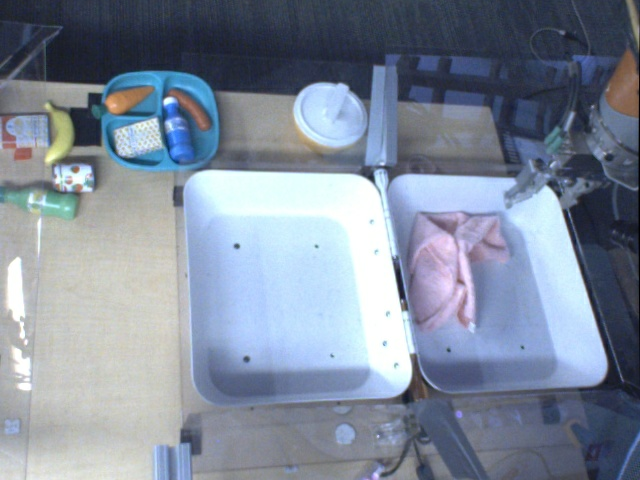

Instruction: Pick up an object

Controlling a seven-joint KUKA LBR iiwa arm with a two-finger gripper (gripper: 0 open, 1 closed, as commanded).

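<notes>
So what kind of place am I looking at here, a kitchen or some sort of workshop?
Most likely a robot test bench in a lab, not a kitchen. Two white bins sit side by side, a pink cloth lies in the right one, and a gripper hangs over its far corner. The blue tray seems to hold toy food.

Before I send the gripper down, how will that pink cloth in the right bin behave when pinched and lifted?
The pink cloth lies crumpled in soft folds, so it is probably floppy and will drape from a pinch. It looks thin, so likely light. A raised fold should catch easily, but the gripper, at the right bin's far corner, may lift only one layer.
</notes>
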